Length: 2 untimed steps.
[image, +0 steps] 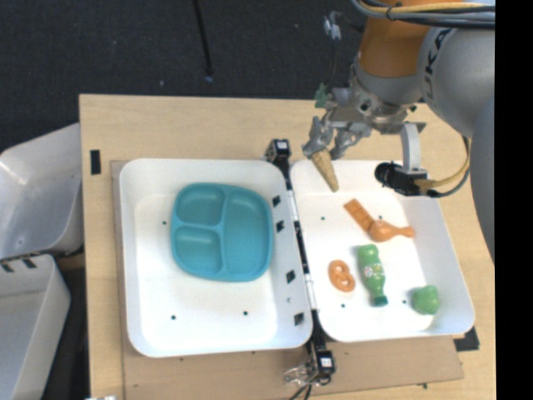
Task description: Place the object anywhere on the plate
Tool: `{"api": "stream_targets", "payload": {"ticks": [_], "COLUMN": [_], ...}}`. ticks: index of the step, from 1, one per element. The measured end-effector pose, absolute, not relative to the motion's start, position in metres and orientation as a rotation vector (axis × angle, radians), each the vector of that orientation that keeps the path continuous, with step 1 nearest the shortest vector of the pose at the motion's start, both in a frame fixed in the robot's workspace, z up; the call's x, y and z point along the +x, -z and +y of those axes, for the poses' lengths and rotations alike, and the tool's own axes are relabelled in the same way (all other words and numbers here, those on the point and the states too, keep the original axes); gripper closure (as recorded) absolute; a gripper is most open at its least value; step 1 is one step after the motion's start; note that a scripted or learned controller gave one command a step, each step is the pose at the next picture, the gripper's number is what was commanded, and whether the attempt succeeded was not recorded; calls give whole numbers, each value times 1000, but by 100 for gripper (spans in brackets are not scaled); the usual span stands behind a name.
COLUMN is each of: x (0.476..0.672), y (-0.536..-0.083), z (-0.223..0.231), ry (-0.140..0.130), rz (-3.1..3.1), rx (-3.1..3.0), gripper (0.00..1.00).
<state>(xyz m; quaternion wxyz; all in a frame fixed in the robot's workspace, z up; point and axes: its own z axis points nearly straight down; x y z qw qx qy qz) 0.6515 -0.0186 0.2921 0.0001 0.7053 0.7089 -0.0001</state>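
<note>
Fingers (320, 150) of my gripper (330, 148) point down over the far left corner of the right bin (450, 248), clamped on the wide top end of a tan ice-cream cone (326, 173). That cone hangs from them at a slant, its narrow tip aimed toward the bin floor and slightly to the right, lifted clear of the white surface as far as I can judge. Behind the gripper, my grey arm (454, 57) with its orange band (408, 15) comes in from the right side of the bench (166, 111). On the floor of the right bin lie an orange spoon-shaped piece (376, 223) near the middle, an orange pretzel (341, 276) toward the near left, a green bottle (372, 274) just beside the pretzel, and a small green lump (425, 300) at the near right corner. Next to it, the left bin (150, 323) holds a teal plate (222, 231) with three compartments, set near its centre. This plate sits well apart from the cone, across the wall shared by both bins.
</note>
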Motion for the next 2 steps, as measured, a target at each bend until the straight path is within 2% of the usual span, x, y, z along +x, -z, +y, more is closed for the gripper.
{"api": "stream_targets", "payload": {"ticks": [2], "x": [638], "y": [-253], "z": [88], "ry": [2], "rz": [2228], "rx": [2216], "gripper": [100]}}
